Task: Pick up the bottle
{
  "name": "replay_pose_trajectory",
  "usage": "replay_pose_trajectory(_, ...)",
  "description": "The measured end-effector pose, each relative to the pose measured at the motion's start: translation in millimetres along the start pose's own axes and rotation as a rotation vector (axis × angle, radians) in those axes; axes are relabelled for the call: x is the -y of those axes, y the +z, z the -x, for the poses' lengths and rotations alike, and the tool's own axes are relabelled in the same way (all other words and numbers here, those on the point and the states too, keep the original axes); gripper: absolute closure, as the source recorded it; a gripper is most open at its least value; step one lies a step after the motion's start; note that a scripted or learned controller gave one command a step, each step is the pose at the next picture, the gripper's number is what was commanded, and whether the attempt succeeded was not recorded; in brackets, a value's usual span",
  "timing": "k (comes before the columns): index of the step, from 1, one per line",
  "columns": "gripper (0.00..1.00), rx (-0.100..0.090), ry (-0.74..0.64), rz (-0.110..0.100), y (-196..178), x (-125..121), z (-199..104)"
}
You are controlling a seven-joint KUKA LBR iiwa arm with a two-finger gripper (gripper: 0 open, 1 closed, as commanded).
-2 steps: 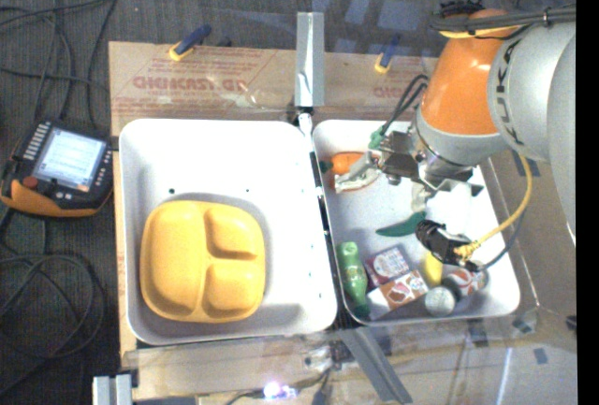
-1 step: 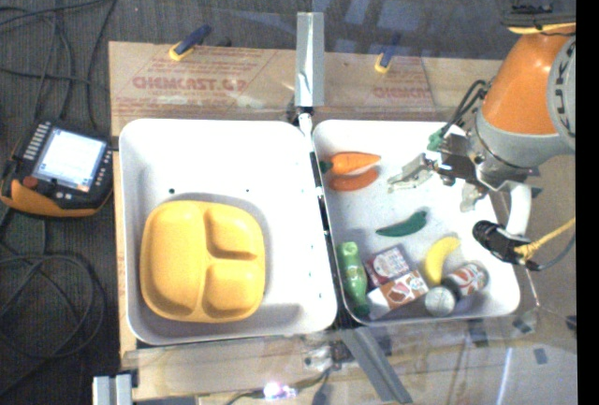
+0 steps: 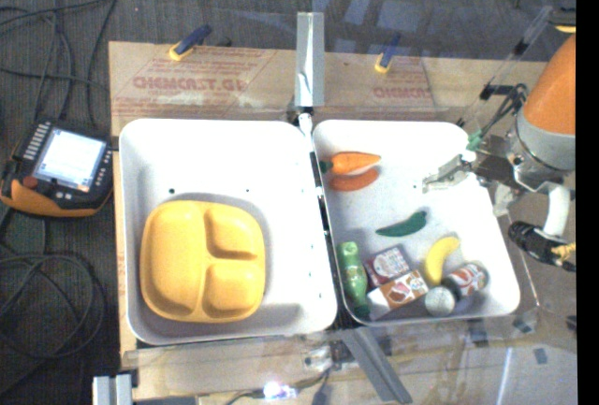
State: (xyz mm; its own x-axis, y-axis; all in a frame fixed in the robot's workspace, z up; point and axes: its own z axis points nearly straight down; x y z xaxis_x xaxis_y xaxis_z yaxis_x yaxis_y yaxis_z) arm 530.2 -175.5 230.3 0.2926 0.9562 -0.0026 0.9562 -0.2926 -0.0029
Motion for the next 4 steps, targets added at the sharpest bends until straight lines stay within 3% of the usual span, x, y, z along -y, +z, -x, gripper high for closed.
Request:
replay_pose_trajectory(1, 0.0, -0.004, -0.042, 0.01, 142, 24, -5)
replay_pose_trajectory(2, 0.0, -0.002, -0.224, 0.001, 132, -58, -12)
replay_pose_trajectory(3, 0.0, 0.001, -0.297, 0.012, 141, 16, -9)
replay_pose_trajectory(4, 0.0, 0.002, -0.188, 0.013, 142, -63, -18)
